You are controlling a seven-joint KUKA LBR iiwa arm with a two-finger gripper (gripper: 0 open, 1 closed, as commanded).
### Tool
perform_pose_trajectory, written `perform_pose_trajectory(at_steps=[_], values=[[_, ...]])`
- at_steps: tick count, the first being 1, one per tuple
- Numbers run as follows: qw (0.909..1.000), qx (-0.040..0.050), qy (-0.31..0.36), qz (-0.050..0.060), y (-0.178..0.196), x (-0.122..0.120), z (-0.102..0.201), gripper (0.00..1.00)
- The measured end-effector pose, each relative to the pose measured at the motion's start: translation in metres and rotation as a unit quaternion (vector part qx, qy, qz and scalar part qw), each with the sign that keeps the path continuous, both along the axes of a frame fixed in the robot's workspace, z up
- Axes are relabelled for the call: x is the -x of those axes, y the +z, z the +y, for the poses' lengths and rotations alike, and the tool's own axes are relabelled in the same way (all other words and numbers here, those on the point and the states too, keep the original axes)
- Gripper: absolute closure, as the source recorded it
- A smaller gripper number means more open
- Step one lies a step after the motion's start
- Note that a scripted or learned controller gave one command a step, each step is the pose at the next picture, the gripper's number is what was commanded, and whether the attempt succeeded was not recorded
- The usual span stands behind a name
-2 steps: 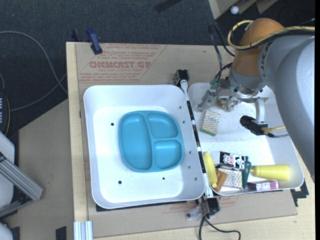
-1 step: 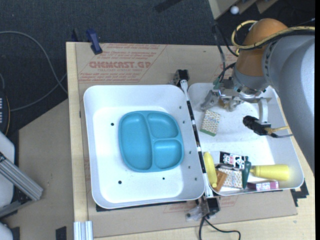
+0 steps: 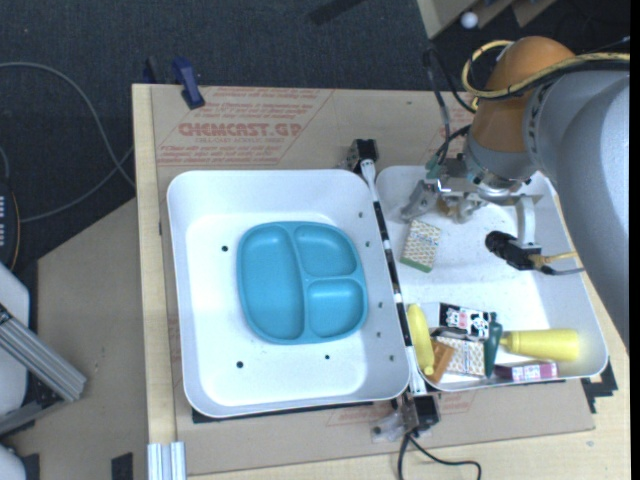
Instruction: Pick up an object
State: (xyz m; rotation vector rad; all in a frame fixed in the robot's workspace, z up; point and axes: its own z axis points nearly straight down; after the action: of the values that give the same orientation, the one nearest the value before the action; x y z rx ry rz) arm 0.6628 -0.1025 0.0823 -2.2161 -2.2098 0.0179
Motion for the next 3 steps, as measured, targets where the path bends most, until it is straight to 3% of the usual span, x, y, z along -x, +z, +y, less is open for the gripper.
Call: perform_pose_trajectory(at_steps=[1,2,3], values=[[1.0,0.0013,0.0,0.003,0.009,0.001,-0.001,1.0],[0.9999,0.0007,0.002,-0.01,0.104,-0.004,0.028,1.0],[1.0,-0.0003,0.002,-0.007,0.102,0.037,0.076,1.0]])
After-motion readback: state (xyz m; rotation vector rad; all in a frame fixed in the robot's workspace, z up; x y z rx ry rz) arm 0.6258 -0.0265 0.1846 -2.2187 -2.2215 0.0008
